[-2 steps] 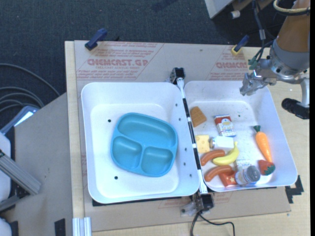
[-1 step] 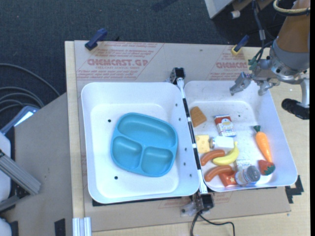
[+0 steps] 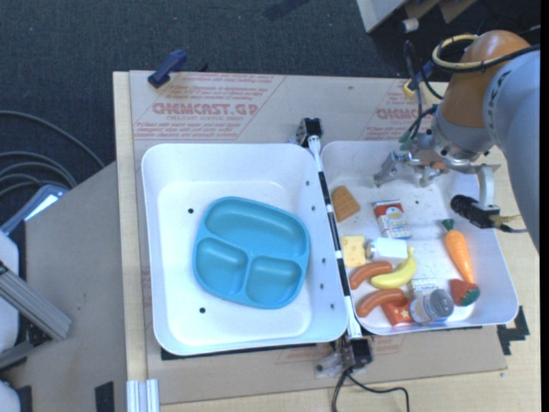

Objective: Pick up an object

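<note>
Overhead, jaws [image 3: 410, 166] state unclear, above glossy white right bin [image 3: 504, 269]; smooth curved banana [image 3: 397, 272], tapered carrot [image 3: 459, 255].

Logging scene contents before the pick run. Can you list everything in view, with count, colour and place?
bins: 2, white, side by side on the bench
divided plate: 1, blue, middle of the left bin
cracker: 1, tan, right bin by the divider
small carton: 1, red and white, centre of the right bin
cheese cube: 1, yellow, right bin by the divider
white block: 1, white, beside the cheese
banana: 1, yellow, right bin, near side
sausages: 2, red-orange, beside the banana
can: 1, silver, near edge of the right bin
carrot: 1, orange, right side of the right bin
clamp: 1, blue, far left bench corner
arm: 1, grey and orange, over the right bin's far end
gripper: 1, grey, above the right bin's far end
</note>
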`<action>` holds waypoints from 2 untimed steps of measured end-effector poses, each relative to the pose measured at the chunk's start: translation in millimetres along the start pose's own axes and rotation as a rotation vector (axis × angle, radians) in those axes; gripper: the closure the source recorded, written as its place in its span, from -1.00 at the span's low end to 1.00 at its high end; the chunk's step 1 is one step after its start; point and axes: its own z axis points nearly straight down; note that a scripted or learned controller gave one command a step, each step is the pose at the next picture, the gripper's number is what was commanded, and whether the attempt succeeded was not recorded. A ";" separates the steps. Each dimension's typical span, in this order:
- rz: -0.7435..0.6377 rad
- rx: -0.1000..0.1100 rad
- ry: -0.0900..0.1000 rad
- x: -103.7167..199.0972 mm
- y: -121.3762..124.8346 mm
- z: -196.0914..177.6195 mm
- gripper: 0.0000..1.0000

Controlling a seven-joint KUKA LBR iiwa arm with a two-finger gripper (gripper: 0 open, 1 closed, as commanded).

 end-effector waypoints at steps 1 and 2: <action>0.000 -0.001 0.001 68.3 0.9 0.7 -1.00; 0.000 -0.001 0.000 68.7 0.8 0.7 -1.00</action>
